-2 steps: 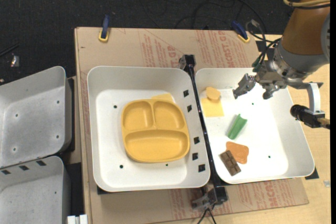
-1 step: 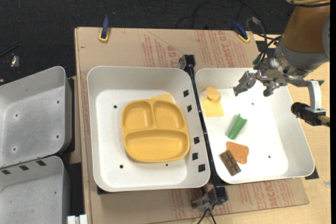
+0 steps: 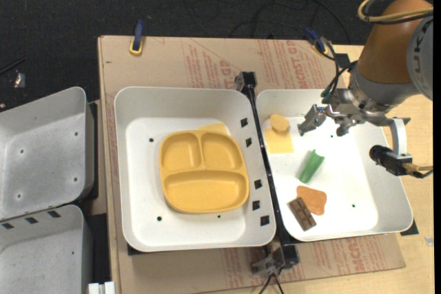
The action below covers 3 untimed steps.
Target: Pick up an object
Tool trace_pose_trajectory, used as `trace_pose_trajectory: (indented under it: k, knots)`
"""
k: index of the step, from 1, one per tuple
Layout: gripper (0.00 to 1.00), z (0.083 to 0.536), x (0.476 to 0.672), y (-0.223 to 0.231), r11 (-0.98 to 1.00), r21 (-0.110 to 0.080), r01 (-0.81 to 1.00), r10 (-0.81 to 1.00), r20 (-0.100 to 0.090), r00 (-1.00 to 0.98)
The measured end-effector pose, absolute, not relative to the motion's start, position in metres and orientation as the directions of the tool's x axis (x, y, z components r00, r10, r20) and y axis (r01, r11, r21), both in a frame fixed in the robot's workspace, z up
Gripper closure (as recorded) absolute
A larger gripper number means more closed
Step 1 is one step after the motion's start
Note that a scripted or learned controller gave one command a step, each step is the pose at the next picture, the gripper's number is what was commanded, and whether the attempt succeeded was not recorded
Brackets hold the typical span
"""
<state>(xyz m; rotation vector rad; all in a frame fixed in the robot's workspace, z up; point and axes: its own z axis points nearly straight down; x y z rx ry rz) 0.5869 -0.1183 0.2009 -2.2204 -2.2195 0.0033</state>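
The right bin (image 3: 386, 217) holds several small objects. A pale yellow flat slab (image 3: 279, 142) lies at its upper left, with a small yellow round piece (image 3: 279, 123) at the slab's top edge. A green block (image 3: 311, 166) lies mid-bin. Below it sit an orange piece (image 3: 313, 198) and a brown bar (image 3: 302, 212), touching each other. My gripper (image 3: 325, 124) hangs over the upper middle of this bin, right of the yellow round piece and above the green block. It is open, with nothing between its two dark fingers.
The left bin (image 3: 134, 148) carries a yellow divided plate (image 3: 204, 171) with a pale slab tucked under its upper right corner. A black divider rail (image 3: 258, 148) runs between the bins. The arm's orange-banded body (image 3: 393, 45) looms over the right bin's top right corner.
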Motion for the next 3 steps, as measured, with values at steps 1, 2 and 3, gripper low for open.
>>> trace_pose_trajectory:
  k: [1,2,3]
  knots:
    - [0.0,0.141,0.583,-0.109,0.0,-0.006,1.0,1.0,0.001,0.0]
    - [0.0,0.092,0.584,-0.109,-0.001,0.003,1.0,1.0,-0.002,0.001]
    - [1.0,0.106,0.586,-0.11,-0.002,0.009,1.0,1.0,-0.004,0.002]
